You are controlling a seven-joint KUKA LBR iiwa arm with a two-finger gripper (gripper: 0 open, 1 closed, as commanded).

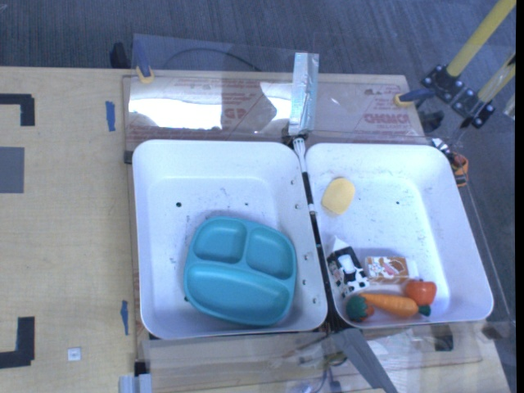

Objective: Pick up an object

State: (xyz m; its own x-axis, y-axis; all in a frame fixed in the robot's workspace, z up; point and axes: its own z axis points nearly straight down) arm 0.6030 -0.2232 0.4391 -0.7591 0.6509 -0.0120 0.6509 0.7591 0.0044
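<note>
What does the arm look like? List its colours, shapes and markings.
This frame gives me no arm colours, shapes or markings to list. The hardware at the upper right is yellow poles joined by black clamps, apparently a stand rather than arm links.

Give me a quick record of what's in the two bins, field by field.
left bin: teal divided plate
right bin: yellow lemon-like piece, black and white cow toy, small printed packet, carrot, tomato
clustering: lemon-like piece lies apart near the divider; the rest are grouped at the near edge
</note>
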